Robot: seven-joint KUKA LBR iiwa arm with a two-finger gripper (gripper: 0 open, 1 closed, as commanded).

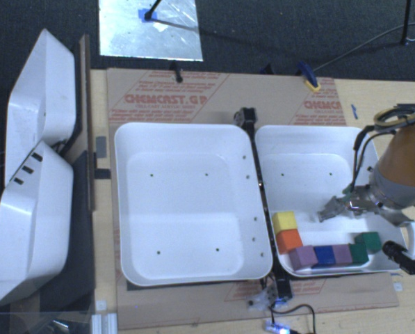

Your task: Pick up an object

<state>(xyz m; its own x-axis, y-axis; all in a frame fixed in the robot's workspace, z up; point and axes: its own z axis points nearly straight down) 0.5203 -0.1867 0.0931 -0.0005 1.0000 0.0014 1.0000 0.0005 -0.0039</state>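
Claw tips blurred, above blocks

We see the arm reaching in from the right edge, its orange band uppermost and the grey wrist below it. A dark cable loops over the top of the band. The gripper juts out leftward and slightly downward from the wrist. We cannot tell how its jaws stand; the metal tip is too small and blurred.

Both bins look like smooth, glossy white plastic — the bench sheet is matt printed cardboard.
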